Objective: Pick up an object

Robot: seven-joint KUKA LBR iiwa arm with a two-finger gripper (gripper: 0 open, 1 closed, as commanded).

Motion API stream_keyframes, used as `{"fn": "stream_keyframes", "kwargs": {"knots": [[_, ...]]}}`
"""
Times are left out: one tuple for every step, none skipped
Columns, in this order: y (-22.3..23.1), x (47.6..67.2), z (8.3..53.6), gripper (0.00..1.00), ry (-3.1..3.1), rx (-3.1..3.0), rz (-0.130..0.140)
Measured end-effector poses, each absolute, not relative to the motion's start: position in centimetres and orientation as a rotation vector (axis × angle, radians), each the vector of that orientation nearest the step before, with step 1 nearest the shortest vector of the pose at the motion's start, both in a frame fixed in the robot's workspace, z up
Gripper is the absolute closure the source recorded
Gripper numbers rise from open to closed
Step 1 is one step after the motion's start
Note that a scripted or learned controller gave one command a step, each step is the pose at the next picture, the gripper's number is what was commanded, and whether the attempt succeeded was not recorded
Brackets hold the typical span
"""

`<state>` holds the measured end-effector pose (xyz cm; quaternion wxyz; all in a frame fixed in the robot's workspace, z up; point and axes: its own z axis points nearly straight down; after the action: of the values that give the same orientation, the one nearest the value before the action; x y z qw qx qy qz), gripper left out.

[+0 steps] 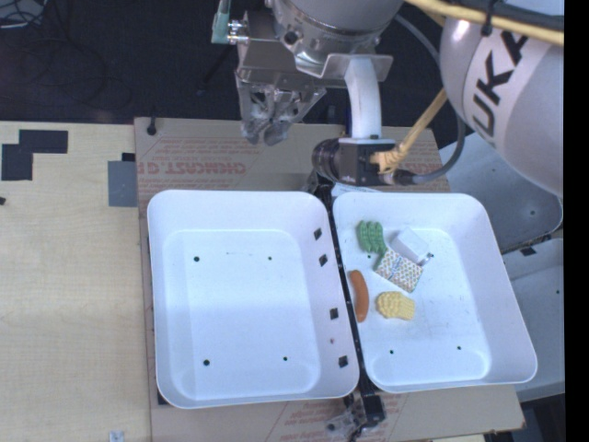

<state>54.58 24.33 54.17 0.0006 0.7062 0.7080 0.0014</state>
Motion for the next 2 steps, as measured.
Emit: {"fn": "stream_keyframes", "kwargs": {"knots": [[23.76, 52.72, 53.72, 1.00, 2.225, 2.221, -0.009], [24.08, 52.70, 54.63, 1.00, 2.239, 2.209, -0.015]]}}
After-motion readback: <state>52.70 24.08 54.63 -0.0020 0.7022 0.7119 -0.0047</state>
